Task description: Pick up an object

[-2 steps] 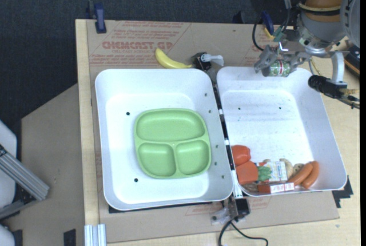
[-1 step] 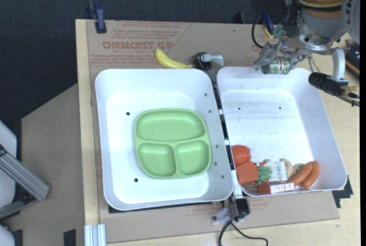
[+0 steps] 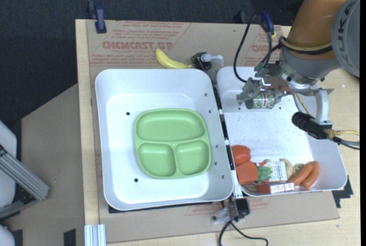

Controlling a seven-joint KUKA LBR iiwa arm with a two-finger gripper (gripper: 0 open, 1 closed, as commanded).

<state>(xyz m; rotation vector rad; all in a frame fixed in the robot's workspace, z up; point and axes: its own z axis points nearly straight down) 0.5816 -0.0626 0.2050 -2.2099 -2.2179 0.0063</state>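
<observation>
Arm: the grey arm (image 3: 320, 39) with the orange band reaches in from the right, over the far part of the right bin (image 3: 274, 125).
Gripper: the gripper (image 3: 257, 93) is low above the far left corner of the right bin; whether it is open or closed, I cannot tell.
Small can: a small can (image 3: 264, 103) with a green and red label lies just at the gripper; if it is gripped or only beside, I cannot tell.
Right bin, near edge: a red piece (image 3: 240, 154), an orange-red block (image 3: 246, 173), a packet (image 3: 278, 171) and a sausage (image 3: 306, 174) lie close together.
Left bin: the left bin (image 3: 114, 125) holds a green divided plate (image 3: 171, 143) in the middle.
Behind the bins: a banana (image 3: 170, 61) lies on the cardboard (image 3: 137, 44).
</observation>
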